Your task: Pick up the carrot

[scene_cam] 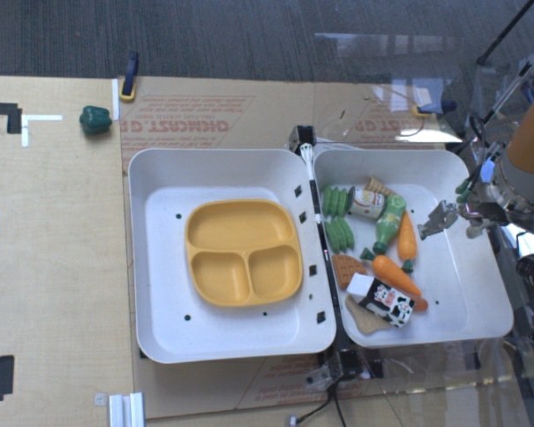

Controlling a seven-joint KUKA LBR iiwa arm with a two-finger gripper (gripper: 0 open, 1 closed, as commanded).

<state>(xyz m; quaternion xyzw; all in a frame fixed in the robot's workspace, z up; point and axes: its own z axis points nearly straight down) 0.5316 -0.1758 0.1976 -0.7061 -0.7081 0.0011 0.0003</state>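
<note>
In the right bin [481, 314] an orange carrot [397, 277] lies on a slant, beside a black-and-white milk carton [384, 301]. A smaller orange piece [407, 238] stands just above it, next to a green bottle [389, 222]. My gripper [456, 224] hangs over the right part of this bin, to the right of the carrot and apart from it. It is open, with nothing between its fingers [438, 218].
Green pea pods [338, 217], a small can [370, 201] and a slice of bread [347, 269] crowd the right bin's left half. The left bin [151, 238] holds a yellow divided plate [244, 251]. A green object [95, 120] sits on the bench at far left.
</note>
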